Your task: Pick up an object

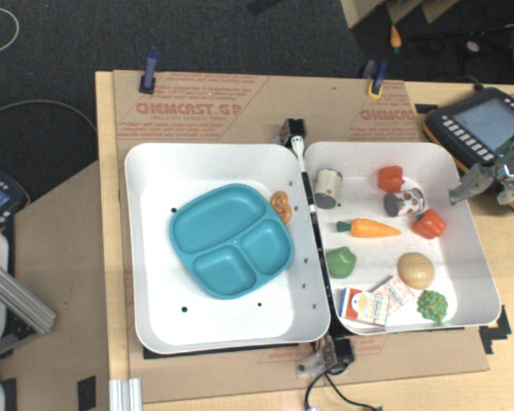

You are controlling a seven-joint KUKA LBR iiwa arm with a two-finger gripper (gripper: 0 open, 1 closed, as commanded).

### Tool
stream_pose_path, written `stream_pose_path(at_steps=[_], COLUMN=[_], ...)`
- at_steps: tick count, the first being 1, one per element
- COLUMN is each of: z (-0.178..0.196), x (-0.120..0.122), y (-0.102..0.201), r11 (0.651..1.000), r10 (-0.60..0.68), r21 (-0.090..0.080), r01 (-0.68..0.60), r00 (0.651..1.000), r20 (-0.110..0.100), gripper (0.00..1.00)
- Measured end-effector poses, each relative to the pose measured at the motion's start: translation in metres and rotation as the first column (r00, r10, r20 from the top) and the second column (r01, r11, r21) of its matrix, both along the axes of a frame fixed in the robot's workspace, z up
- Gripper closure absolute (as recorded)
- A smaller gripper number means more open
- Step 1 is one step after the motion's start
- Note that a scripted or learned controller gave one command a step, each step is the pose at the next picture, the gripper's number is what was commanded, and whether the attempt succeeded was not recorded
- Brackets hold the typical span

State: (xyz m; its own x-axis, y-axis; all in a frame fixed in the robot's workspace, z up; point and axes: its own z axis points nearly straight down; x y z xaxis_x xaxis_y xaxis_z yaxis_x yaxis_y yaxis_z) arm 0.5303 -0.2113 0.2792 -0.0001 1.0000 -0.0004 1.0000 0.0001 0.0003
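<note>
Jaws, as a grey tip over the right rim of the right white bin [471, 255], carry nothing that I can see, and whether they are released or clenched I cannot tell at this size. They are well apart from every toy, so no pick looks begun.

Any of the loose items could serve as the object. All candidates but one lie in the right bin. Nearest the grey tip are a red plastic tomato-like toy [428, 223] and a small white-and-red piece [407, 201], just beside each other, with a red block-like toy [391, 178] behind them. An orange plastic carrot [368, 227] lies flat across the middle, apart from its neighbours, which probably makes it the easier grasp. A grey-and-white toy can [327, 187] lies near the left wall, and a green pepper toy [340, 262] sits close to the same wall. Toward the front, a tan rounded potato-like toy [416, 270], a green broccoli toy [432, 305] and small printed cartons [373, 305] crowd together, leaving little room to close around one alone.

In the left white bin [146, 229], a teal divided plastic plate [231, 240] lies flat, with a small tan toy [279, 204] at its far right edge. Both bins rest side by side on the brown board-covered bench [197, 110].
</note>
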Motion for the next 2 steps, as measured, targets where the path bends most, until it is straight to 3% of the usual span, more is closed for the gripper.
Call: stream_pose_path(at_steps=[1,2], z=[-0.092,-0.199], x=[-0.049,-0.001], y=[-0.013,-0.004], r11=[1.000,1.000], r10=[-0.004,0.009], r21=[0.005,0.019], r01=[0.004,-0.009], r00=[1.000,1.000], r20=[-0.011,-0.005], gripper=[0.00,0.00])
